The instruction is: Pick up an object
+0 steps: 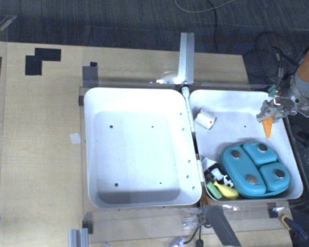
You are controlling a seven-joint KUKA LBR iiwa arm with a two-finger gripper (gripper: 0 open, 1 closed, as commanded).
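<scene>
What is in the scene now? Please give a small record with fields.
end effector: above right bin's far right side, an orange cone-shaped piece between its fingers
right shallow white bin: holds a large teal four-lobed plastic toy, a small white cylinder, a yellow banana-shaped toy
left shallow white bin: beside it

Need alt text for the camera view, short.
The grey arm's gripper hangs over the right white bin with a small orange cone-shaped object at its fingertips. That bin also holds a large teal four-lobed plastic toy, a small white cylinder and a yellow banana-shaped toy; the left white bin sits beside it.
</scene>
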